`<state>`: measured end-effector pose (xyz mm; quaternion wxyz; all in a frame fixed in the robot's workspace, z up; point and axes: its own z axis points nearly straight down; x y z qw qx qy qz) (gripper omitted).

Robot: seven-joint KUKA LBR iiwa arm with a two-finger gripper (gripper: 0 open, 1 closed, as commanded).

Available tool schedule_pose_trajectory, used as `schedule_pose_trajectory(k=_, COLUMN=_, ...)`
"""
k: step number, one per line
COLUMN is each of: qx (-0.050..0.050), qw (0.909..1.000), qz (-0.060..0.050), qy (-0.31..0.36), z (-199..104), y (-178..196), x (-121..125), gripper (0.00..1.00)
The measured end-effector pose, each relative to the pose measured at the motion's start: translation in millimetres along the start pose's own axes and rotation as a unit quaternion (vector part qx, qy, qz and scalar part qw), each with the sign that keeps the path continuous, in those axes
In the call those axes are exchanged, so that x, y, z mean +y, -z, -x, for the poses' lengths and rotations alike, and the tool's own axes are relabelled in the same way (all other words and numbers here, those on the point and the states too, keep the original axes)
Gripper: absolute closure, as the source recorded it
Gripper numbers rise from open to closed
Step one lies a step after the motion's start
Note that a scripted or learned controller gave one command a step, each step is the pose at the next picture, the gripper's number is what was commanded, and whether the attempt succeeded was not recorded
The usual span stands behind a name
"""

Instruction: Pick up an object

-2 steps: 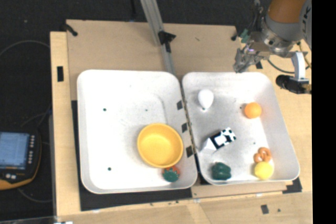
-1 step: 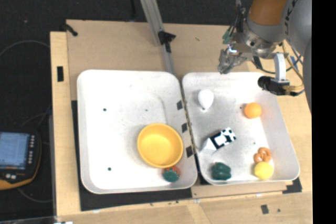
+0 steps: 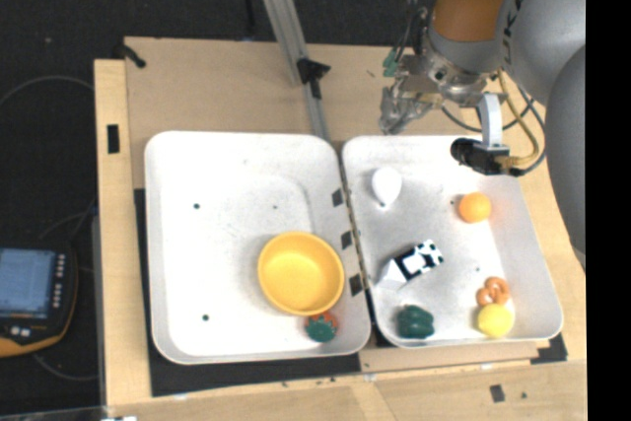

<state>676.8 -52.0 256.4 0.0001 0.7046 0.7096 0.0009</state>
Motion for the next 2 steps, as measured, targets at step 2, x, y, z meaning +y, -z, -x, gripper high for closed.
schedule_pose_trajectory(k=2, qx=0.000, qw=1.0000, qz=0.001, qy=0.000, z=-104, y=11, x=-4, gripper=1.00)
